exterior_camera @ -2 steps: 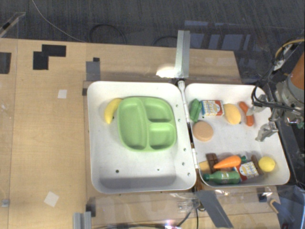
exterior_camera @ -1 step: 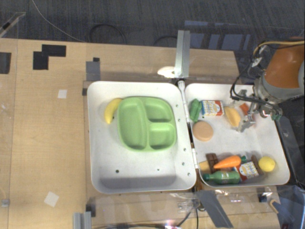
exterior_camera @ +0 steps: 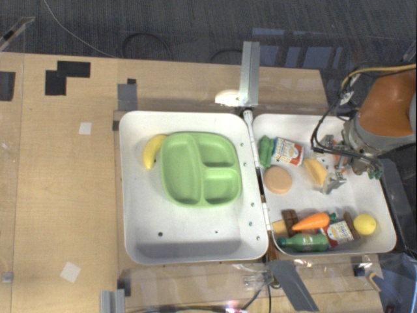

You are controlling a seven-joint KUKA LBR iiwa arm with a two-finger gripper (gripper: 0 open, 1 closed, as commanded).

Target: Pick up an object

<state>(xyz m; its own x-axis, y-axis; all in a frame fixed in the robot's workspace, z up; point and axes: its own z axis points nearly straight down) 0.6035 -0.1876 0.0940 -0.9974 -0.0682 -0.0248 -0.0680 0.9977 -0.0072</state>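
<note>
White bins sit side by side on the wooden bench (exterior_camera: 65,194). The left bin (exterior_camera: 140,240) holds a green divided tray (exterior_camera: 199,168) with a banana (exterior_camera: 152,150) touching its left edge. The right bin (exterior_camera: 384,240) holds the loose items: a green-ended snack packet (exterior_camera: 281,151) near the dividing wall, a round tan disc (exterior_camera: 280,180) just below it, and a pale yellow wedge-shaped piece (exterior_camera: 316,171) to the right of both. Along the near wall lie a green bottle (exterior_camera: 305,242), a carrot (exterior_camera: 311,222) resting over it, a small printed packet (exterior_camera: 341,232) and a lemon (exterior_camera: 365,224).

The gripper (exterior_camera: 335,182) hangs low over the right bin, just to the right of the yellow wedge and apparently close to the bin floor; nothing is visible between its fingers, and how far apart they stand cannot be told at this slant.

Judged from this layout, the approach step is in hand and no object is yet secured. The wedge is the nearest candidate; the next move likely calls for a small shift to the left so the fingers straddle it before closing.
</note>
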